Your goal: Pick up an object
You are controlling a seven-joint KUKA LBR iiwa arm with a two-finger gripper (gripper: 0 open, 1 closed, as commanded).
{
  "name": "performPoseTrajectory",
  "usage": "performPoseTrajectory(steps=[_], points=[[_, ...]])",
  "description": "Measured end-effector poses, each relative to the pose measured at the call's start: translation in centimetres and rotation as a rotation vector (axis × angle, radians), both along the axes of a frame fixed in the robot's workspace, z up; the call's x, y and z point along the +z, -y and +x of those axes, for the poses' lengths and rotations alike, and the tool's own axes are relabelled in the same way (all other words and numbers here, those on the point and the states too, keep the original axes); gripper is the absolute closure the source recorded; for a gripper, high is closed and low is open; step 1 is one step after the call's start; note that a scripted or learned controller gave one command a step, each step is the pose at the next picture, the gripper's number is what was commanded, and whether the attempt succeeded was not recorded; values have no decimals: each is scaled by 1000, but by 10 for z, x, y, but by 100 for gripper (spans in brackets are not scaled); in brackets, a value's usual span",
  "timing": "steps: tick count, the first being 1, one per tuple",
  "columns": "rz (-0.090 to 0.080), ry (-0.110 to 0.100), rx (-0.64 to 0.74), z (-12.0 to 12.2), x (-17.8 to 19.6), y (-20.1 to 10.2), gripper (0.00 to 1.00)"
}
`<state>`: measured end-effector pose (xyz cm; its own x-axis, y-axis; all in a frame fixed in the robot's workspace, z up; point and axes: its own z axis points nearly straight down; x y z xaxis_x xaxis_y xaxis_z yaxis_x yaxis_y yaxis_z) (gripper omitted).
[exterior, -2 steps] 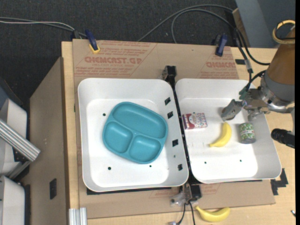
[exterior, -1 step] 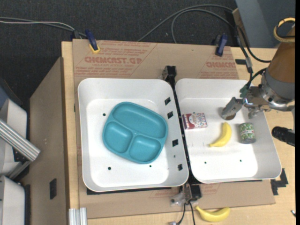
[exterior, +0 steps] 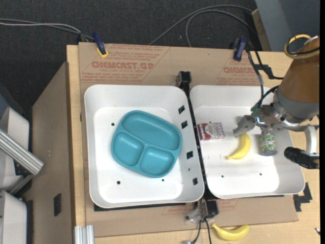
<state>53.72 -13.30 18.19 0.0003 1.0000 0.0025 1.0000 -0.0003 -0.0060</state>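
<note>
One camera sits high over the bench [exterior: 152, 55] and looks down at a slant. It is far enough back to take in both white bins, the left bin [exterior: 96, 136] and the right bin [exterior: 284, 184], side by side in the middle of the picture. The far edge of the bench is at the top and the near edge is at the bottom. Dark floor [exterior: 127, 9] shows past the far edge. The arm [exterior: 302, 83] comes in from the right side.
</note>
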Motion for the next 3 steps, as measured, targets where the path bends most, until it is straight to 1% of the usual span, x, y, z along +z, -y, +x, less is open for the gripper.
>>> performPoseTrajectory(steps=[1,2,3], points=[[0,0,0,5,-44,2,0],[0,-1,0,4,-97,1,0],[0,6,0,5,-83,1,100]])
